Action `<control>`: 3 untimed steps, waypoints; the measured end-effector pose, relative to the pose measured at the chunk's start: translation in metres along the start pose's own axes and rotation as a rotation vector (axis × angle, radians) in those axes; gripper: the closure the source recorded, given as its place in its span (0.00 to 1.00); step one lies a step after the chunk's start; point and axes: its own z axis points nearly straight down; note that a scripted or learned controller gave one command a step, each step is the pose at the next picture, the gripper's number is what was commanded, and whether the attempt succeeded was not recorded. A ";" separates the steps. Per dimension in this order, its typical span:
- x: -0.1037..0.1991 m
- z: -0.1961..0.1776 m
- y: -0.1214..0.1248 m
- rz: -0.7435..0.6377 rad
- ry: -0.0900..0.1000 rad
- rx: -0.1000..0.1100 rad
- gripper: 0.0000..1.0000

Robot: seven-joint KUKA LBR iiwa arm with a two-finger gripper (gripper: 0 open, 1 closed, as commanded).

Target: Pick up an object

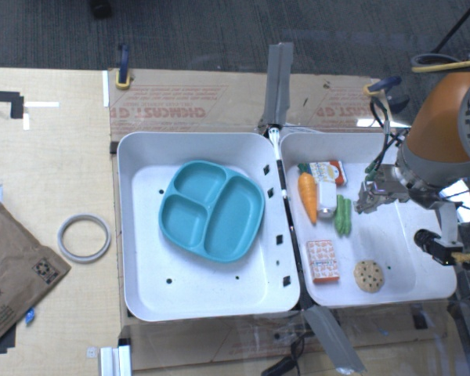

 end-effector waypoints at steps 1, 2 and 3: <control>0.000 0.000 0.000 0.000 0.000 0.000 0.00; -0.002 0.059 0.014 -0.140 0.000 0.000 0.00; -0.002 0.050 0.014 -0.140 0.000 0.001 1.00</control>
